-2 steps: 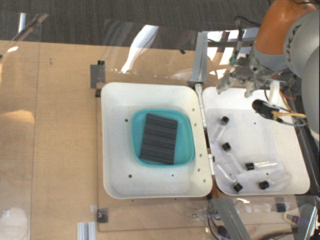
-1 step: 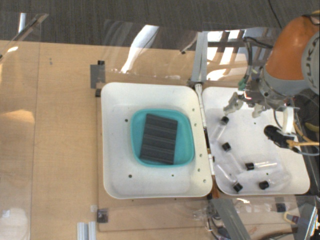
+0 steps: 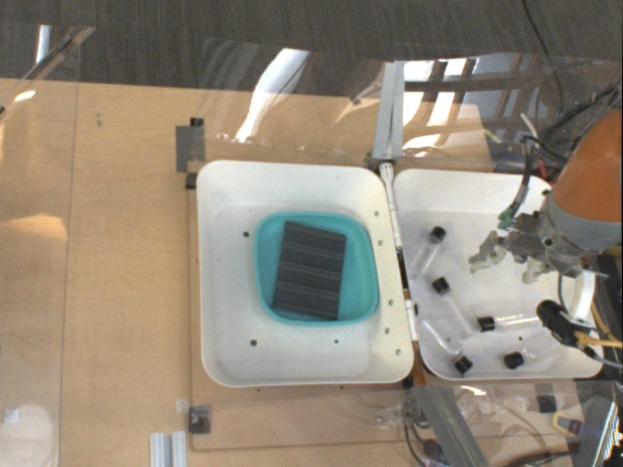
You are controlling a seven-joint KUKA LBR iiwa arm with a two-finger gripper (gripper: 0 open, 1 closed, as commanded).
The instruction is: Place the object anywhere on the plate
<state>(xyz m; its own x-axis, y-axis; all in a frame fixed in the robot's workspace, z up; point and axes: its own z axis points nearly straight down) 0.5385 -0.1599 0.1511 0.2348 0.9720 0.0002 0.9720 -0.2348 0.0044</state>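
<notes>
A pale wooden worktop (image 3: 97,261) carries everything, bare along its left side. A small dark clamp (image 3: 193,149) stands on it just beside the far left corner of the left-hand shallow white bin (image 3: 224,339).

Inside that bin, roughly in its middle, sits a round-cornered teal plate (image 3: 265,261). The dark grey ribbed rectangular block (image 3: 310,270) lies flat on the plate, wholly within its rim. Its long sides run near to far with a slight tilt, and teal shows on every side of it. The block is well apart from the arm.

The two bins touch along a narrow seam. The right-hand shallow white bin (image 3: 458,197) holds several small black pieces (image 3: 440,285) scattered across its floor: one toward the far side, one near the middle, and three toward the near edge. Short clear plastic tubes (image 3: 443,337) lie among them, and some of the black pieces sit at or just beside the tube ends. It is hard to tell whether they are joined.

Further right, the tool (image 3: 508,251) hangs over the right half of this bin, between the far black piece and the near ones. From this angle I cannot tell how far open it is, or whether it has hold of anything — its tips blur into the white floor. Behind it the grey arm with the orange band (image 3: 594,178) reaches in from the right edge.
</notes>
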